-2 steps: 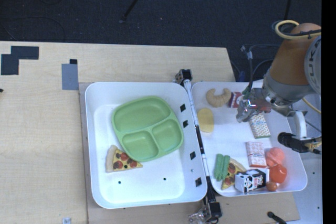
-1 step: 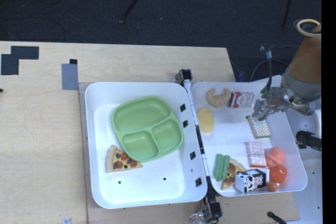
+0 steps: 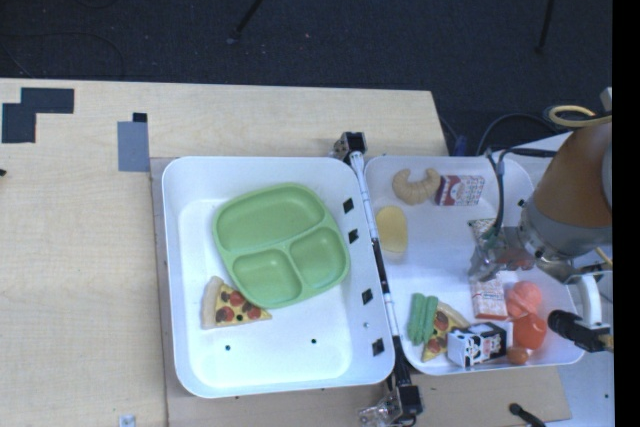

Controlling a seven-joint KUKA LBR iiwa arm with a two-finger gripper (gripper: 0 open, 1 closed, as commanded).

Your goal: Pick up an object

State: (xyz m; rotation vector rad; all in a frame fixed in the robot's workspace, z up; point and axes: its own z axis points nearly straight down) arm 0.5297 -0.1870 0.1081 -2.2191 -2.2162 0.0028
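My gripper hangs low over the right side of the right bin, with the arm's orange band above it at the view's right edge. Just below the gripper lies a small red-and-white packet; whether they touch is unclear. An orange-red toy lies beside the packet on the right. Along the bin's near edge are a cow-patterned box, a pizza slice and green beans. Near the bin's far wall lie a croissant and a red-and-white carton, and a yellow piece lies left of the gripper.
The left bin holds a green divided plate and another pizza slice. A divider rail with black clips separates the two bins. Bare wooden bench stretches to the left.
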